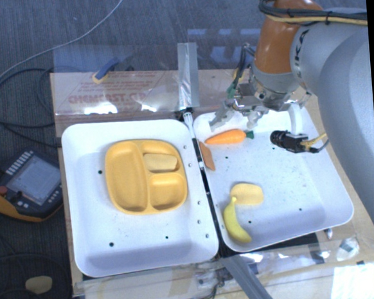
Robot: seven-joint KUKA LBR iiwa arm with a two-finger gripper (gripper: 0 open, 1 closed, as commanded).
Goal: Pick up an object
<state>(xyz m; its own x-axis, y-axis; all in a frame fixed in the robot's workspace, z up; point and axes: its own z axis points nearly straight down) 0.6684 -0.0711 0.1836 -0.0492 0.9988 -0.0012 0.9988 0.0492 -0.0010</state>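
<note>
In the right bin (306,188) an orange carrot (225,137) lies near the far left corner. A yellow banana (234,222) and a pale yellow rounded piece (247,194) rest near the bin's front left. My gripper (242,113) hangs over the bin's far edge, just above and behind the carrot. Nothing shows between its fingers. The arm's orange band (280,38) rises above it.
The left bin (95,249) holds a yellow divided tray (145,175). A small orange strip (207,155) lies by the wall between the bins. A black cable fitting (288,140) hangs over the right bin beside the gripper. A handheld pendant (23,184) lies at the far left.
</note>
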